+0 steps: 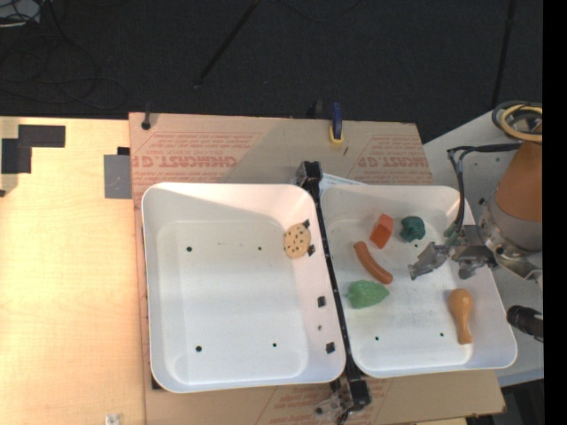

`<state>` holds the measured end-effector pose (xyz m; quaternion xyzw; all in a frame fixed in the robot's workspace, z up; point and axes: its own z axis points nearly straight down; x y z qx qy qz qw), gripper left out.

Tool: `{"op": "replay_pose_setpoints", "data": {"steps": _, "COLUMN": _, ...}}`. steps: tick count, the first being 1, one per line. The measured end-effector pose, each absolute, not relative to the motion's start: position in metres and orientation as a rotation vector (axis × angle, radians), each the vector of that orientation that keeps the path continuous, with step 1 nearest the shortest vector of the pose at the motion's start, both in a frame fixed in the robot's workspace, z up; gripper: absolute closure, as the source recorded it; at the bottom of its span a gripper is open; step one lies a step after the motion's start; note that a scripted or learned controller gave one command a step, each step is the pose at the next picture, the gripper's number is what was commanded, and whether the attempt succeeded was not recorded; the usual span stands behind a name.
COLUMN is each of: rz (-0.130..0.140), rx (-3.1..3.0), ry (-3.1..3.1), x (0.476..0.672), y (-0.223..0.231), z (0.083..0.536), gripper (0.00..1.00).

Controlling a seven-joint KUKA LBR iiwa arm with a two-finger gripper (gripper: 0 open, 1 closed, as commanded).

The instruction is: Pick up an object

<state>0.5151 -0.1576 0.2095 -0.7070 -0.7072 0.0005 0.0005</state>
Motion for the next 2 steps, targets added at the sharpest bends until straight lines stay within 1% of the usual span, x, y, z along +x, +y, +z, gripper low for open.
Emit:
{"op": "replay_pose_setpoints", "data": {"steps": 1, "rz": 0.003, "rx": -2.219, "ry": -2.22, "x": 0.515, "y": -0.158, "z": 0.219, "gripper": 1.0}}
{"op": "replay_pose_setpoints", "data": {"steps": 2, "rz": -0.014, "rx": -2.217, "ry": -2.236, "x": 0.538, "y": -0.088, "z": 0.335, "gripper": 1.0}}
